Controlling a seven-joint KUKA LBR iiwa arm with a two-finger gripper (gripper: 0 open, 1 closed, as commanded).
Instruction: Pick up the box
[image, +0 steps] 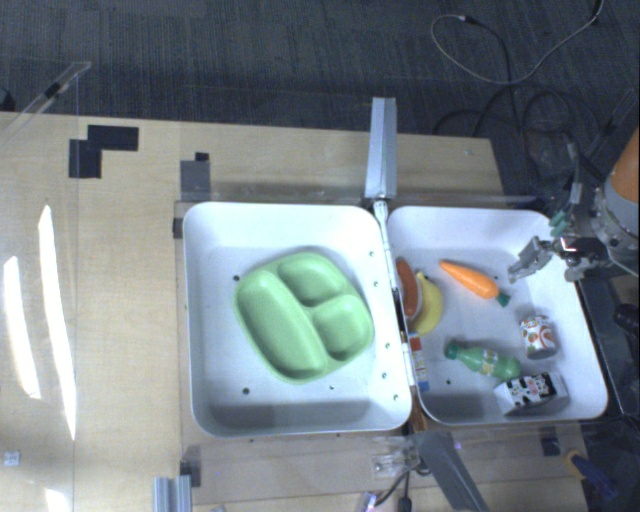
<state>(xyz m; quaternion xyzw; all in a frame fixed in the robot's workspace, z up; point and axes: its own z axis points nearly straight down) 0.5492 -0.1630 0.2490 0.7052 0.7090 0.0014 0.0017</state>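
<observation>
White plastic forms both shallow bins on the pale wooden table (120, 300), and the right bin (470, 235) serves here as the landmark. The box (528, 393), white with dark printing, lies in the near right corner of that bin, close to its front wall. Just left of the box, toward the bin's middle, a green bottle (482, 360) lies on its side. Behind the box, near the bin's right wall, sits a small can (537, 336) with red and white markings. An orange carrot (470, 280) lies toward the back half of the bin, and a yellow banana (430, 303) and a reddish sausage (406, 285) rest against the bin's left wall. The gripper (548, 250) hangs over the bin's far right corner, well apart from the box, and its fingers appear spread open with nothing between them. Left of the right bin, the other bin (215, 240) holds a green divided plate (303, 316) with three compartments.
</observation>
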